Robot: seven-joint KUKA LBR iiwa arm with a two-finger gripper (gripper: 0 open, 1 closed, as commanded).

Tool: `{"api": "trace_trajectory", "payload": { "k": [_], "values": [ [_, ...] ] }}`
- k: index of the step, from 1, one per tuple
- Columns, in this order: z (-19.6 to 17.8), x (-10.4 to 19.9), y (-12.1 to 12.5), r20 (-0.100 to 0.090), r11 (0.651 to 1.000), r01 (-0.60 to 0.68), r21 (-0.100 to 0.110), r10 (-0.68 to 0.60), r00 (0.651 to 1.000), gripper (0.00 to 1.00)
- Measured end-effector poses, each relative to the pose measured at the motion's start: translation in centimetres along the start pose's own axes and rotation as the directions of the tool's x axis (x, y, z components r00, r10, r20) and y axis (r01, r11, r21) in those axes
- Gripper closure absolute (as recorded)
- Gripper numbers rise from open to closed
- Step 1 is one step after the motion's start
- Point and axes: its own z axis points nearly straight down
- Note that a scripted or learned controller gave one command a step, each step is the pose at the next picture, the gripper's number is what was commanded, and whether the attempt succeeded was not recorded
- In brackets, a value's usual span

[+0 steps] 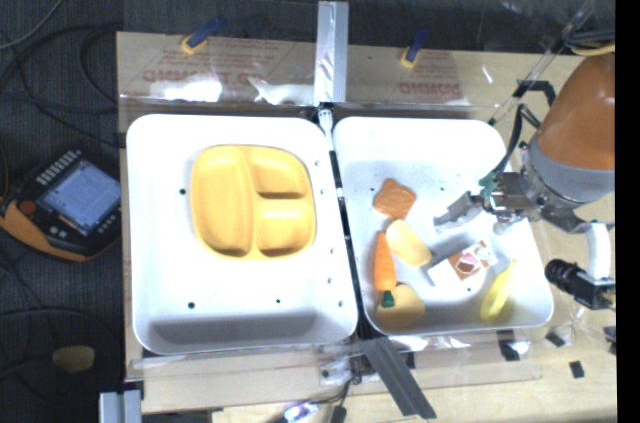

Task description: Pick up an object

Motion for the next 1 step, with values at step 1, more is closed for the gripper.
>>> {"api": "trace_trajectory", "payload": {
  "k": [1],
  "values": [
    [13.14,4.03,2.14,0.005,0.995,0.099,-0.015,-0.099,0.995,0.0]
  ]
}}
